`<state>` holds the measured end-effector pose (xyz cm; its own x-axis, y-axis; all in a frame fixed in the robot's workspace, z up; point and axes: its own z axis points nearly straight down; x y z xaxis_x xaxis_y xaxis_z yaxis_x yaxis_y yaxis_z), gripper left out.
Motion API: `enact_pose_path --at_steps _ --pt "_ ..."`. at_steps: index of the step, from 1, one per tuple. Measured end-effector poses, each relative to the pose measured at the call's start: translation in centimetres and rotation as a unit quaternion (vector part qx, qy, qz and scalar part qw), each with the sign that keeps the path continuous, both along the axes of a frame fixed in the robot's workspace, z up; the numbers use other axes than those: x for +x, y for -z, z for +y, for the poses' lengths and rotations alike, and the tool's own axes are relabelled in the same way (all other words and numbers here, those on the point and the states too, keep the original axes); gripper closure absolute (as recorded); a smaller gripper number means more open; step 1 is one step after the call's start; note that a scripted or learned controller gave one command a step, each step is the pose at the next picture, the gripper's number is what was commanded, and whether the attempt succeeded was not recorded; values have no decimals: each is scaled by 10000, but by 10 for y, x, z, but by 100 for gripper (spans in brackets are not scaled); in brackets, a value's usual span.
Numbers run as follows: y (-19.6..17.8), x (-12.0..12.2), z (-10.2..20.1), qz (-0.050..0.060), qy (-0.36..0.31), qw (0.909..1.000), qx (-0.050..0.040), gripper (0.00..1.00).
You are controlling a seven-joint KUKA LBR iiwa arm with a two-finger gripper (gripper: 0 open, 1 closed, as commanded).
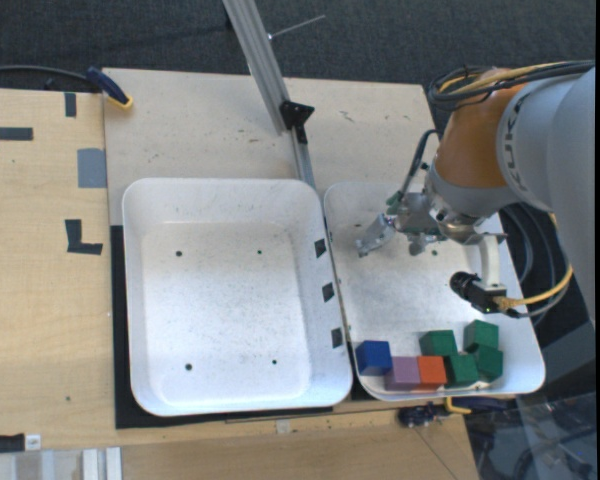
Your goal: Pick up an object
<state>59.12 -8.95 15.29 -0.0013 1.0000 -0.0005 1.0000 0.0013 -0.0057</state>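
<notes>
Several small blocks lie along the front edge of the right bin [380, 288]: a blue block [374, 356], a purple block [406, 372], an orange block [432, 370] and several green blocks [440, 344] bunched at the front right corner. My gripper [392, 244] hangs over the far part of the right bin, well behind the blocks. It is open, and I see nothing between its fingers. The arm's grey body and orange band cover the bin's far right corner.
The left bin [140, 268] sits beside the right one, with bare white floor showing. A slanted metal rail [265, 63] runs from the top down to the gap between the bins. A wooden bench surrounds both bins.
</notes>
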Motion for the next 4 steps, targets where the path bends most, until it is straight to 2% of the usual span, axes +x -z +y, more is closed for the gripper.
enact_pose_path --at_steps 1,3,4 --pt "-13 1 1 -18 -7 10000 5 100" --pt "-110 2 -9 -49 -1 10000 0 100" --pt "-112 -19 44 -20 -23 10000 11 100"
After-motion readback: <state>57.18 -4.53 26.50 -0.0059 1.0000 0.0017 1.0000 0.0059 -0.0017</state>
